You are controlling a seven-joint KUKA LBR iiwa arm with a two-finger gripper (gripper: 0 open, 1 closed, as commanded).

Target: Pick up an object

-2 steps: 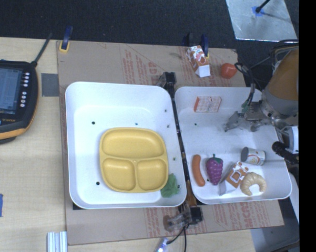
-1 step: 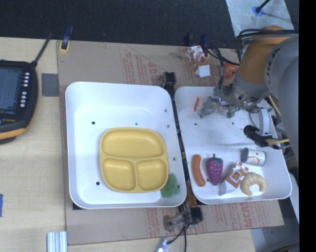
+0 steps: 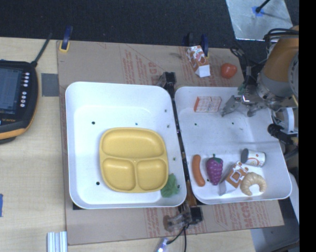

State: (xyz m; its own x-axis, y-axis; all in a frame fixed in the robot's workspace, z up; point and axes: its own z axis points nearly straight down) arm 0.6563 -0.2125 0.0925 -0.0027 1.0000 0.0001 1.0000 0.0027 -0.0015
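Curved glossy croissant [image 3: 253, 183]; metal claw [image 3: 241, 105] above.

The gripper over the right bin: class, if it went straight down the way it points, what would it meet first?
Probably bare bin floor. The gripper hangs just right of the small packet, though depth is hard to judge.

I see the pickable things in the right bin [image 3: 200, 193]: a flat orange-and-white packet [image 3: 207, 104] near its far edge, and along the near edge a sausage [image 3: 198, 170], purple grapes [image 3: 214, 169], a small carton [image 3: 234, 176], a croissant [image 3: 253, 183] and a tipped cup [image 3: 253, 157]. In the left bin [image 3: 79, 140] a yellow divided plate [image 3: 133, 159] sits centred, with green broccoli [image 3: 170, 186] at its near-right corner.
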